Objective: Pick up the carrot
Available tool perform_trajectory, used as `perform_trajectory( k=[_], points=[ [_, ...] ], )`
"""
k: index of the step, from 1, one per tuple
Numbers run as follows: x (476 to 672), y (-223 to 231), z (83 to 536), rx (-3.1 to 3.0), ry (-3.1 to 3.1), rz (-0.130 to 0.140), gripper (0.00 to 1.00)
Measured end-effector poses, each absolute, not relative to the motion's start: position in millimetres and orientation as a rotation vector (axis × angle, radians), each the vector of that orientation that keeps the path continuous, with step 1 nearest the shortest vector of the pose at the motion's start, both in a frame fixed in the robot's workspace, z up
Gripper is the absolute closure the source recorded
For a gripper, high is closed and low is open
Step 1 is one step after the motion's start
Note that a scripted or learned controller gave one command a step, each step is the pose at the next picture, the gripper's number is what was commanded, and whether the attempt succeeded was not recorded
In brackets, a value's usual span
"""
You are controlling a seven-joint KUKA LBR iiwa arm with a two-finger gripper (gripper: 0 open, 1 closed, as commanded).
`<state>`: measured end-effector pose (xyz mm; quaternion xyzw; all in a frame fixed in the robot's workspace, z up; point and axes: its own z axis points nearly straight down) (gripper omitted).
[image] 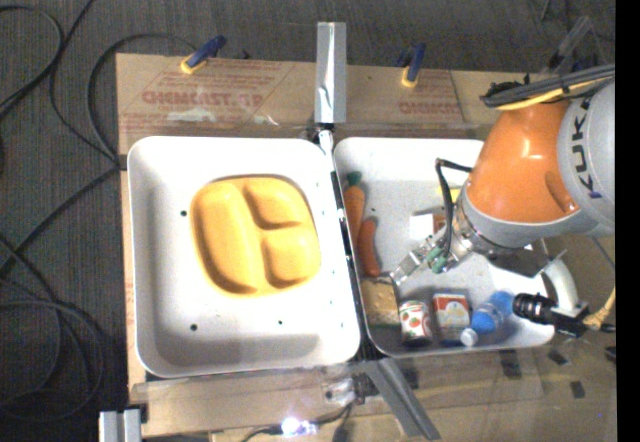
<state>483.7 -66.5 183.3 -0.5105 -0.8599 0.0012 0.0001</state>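
The robot's hand [412,264] hangs low over the right bin [400,158], pointing toward the bin's left side. It is small and partly lost under the big orange and grey arm [525,180], so I cannot tell how far it is open. Nothing seems to be caught in it.

The carrot [353,206] lies just left of the hand and a bit farther back, along the bin's left wall. It is apart from the hand. A reddish sausage-shaped thing [369,244] lies next to the carrot, between it and the hand.

Right below the hand sit a brown crumbly block [380,302], a small can [412,322] and a little red box [451,311]. A blue bottle [490,318] lies to the right of those.

Far to the left of the hand, the other bin [160,310] holds a yellow tray [257,233] with sections.
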Motion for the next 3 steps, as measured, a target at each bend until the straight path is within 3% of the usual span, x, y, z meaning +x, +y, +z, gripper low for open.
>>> perform_trajectory(
  k=[1, 2, 3],
  points=[
    [483.7, -66.3, 183.3, -1.603, -2.701, 0.003, 0.00],
    [487.5, -125.1, 92.5, -1.848, -2.564, -0.001, 0.00],
    [487.4, -122.6, 99.5, -1.843, -2.563, -0.004, 1.00]
  ],
)
